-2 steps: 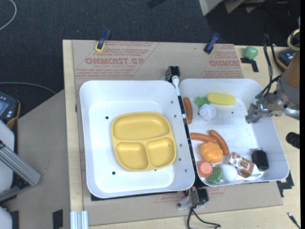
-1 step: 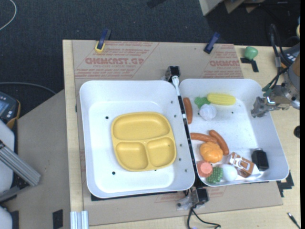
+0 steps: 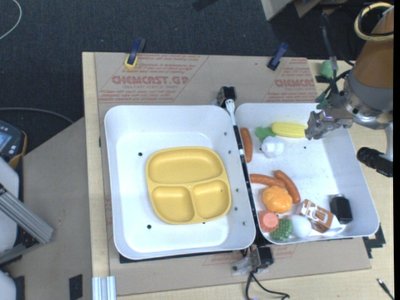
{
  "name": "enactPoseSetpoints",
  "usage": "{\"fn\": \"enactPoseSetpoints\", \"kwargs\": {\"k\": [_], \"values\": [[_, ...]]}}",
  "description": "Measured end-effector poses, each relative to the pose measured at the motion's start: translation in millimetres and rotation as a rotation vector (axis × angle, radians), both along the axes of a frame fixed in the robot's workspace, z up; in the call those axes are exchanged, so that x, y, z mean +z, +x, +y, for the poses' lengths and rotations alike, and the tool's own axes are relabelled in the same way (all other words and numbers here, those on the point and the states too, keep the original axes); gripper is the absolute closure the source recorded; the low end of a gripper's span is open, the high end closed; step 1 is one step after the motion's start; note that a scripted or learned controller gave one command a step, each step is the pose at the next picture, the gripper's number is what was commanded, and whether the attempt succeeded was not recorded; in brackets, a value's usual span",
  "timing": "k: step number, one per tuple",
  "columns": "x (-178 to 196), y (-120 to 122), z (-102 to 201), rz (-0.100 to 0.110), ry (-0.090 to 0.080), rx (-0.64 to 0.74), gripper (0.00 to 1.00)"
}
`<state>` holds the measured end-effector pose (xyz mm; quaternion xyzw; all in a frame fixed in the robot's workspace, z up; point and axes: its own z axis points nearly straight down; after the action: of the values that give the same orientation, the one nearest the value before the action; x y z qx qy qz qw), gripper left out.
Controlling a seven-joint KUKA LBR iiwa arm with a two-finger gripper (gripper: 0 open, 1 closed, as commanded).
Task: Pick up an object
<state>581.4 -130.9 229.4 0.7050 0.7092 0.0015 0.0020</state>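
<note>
Pincer: I see the dark metal pincer (image 3: 317,127) low over the far right part of the right bin, just beside the corn; I cannot tell its state from here.
Arm: I see the grey arm with its orange band (image 3: 374,61) coming in from the right.
Right bin: the shallow white right bin (image 3: 350,167) holds the toys.
Corn: the yellow plastic corn cob with green leaves (image 3: 284,130) lies at the far side, with a small white round piece (image 3: 272,146) just before it.
Sausages: one orange-red sausage (image 3: 247,144) lies by the left wall; two more (image 3: 278,180) lie mid-bin.
Near cluster: an orange round fruit (image 3: 277,199), green broccoli (image 3: 283,229), a small black block (image 3: 340,208).
Left bin: the shallow white left bin (image 3: 125,167) holds a yellow three-compartment plastic tray (image 3: 187,183).
Tabletop: I see a brown board tabletop (image 3: 181,80) under both bins.
</note>
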Motion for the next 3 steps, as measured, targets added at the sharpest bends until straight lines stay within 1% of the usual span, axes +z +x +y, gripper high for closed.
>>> {"fn": "enactPoseSetpoints", "kwargs": {"k": [1,2,3], "values": [[-12,38,39,0.000,0.000,-0.001,1.00],[-3,81,81,-0.002,0.001,0.000,1.00],[-13,76,90,0.007,0.001,-0.005,1.00]]}}
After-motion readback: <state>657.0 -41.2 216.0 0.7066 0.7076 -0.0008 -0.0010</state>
